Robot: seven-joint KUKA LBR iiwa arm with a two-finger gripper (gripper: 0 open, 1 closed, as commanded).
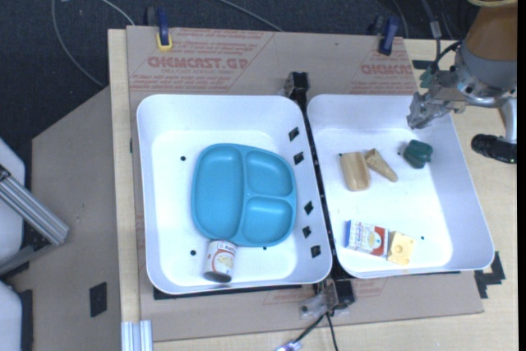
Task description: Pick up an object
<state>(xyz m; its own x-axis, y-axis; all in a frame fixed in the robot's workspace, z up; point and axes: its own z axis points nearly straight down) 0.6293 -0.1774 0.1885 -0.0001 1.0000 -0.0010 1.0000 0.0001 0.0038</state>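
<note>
Gripper [417, 121] hangs over the far right corner of the right bin [460, 201], its tip small and blurred against the white floor; whether it is open or closed cannot be told, and nothing can be made out in its hold. Arm [491, 37] enters from the right, its upper part cut off by the picture's edge, a yellow cable loop riding on top of it.

Right bin contents: a small dark green object [417, 153] just below and beside the gripper tip, apart from it; shape too small to name. Left of that, two tan wooden blocks [366, 168] lying close together, one rounded, one wedge-like, possibly touching. Nearer the front rim, a small printed carton [366, 237] lying flat, with a yellow piece [401, 248] just beside its right end; print unreadable.

Left bin [156, 177]: a blue divided plate [243, 195] with three compartments, lying flat in the middle. At its near edge a small can [219, 260] lies on its side, touching or nearly touching the plate rim; label too blurred to read.

Both bins sit on a brown board [246, 57] with red lettering, partly hidden beneath the bins. Blue clamps [163, 25] hold the board's far edge on the tabletop. Black clips along the seam between the bins. Cables trail across the dark floor [66, 29] behind.
</note>
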